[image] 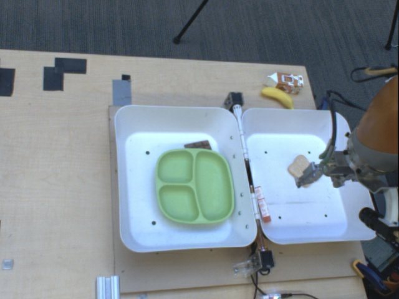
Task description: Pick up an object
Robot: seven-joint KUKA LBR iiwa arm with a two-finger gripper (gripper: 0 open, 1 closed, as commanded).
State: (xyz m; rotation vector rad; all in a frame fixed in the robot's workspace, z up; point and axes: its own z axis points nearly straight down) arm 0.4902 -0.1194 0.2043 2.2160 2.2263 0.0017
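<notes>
A small tan block (298, 165) lies in the right bin (293, 226), toward its middle right. My gripper (310, 177) hangs just below and to the right of the block, at its edge; contact cannot be made out. The grey arm with its orange band (379, 126) comes in over the bin's right rim. In the left bin (134, 192) sits a green divided plate (194, 187), with a dark brown flat piece (198, 145) peeking out behind its far edge.
A red and white strip (262, 205) lies by the divider between the bins. On the bench behind the right bin are a banana (277, 96) and a small carton (288, 80). Cables and clamps sit at the front edge (259, 263).
</notes>
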